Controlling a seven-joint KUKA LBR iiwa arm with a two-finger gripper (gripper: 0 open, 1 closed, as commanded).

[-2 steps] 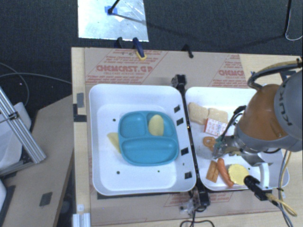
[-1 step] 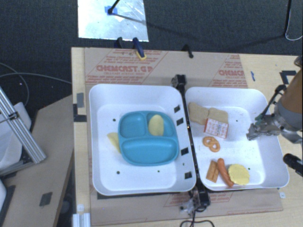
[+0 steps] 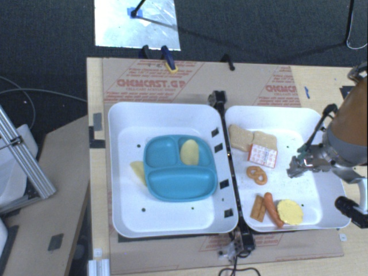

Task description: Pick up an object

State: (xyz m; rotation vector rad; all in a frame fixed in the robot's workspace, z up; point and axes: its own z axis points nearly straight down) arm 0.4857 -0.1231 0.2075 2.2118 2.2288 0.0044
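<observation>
My gripper (image 3: pixel 298 167) hangs over the right part of the right bin (image 3: pixel 307 125), above bare white floor. It stands apart from the food items to its left. Those are two tan bread slices (image 3: pixel 252 137), a red and white box (image 3: pixel 263 155), an orange pretzel (image 3: pixel 257 174), a carrot (image 3: pixel 272 208) beside a brown stick (image 3: pixel 258 207), and a yellow round disc (image 3: pixel 290 212). The pretzel and the box lie closest to the gripper. Nothing shows held under it.
The left bin (image 3: pixel 123 154) holds a blue divided plate (image 3: pixel 179 177) with a yellow oval item (image 3: pixel 190 152) in its upper right compartment and a yellow piece (image 3: pixel 138 171) at its left side. A black divider (image 3: pixel 225 154) runs between the bins.
</observation>
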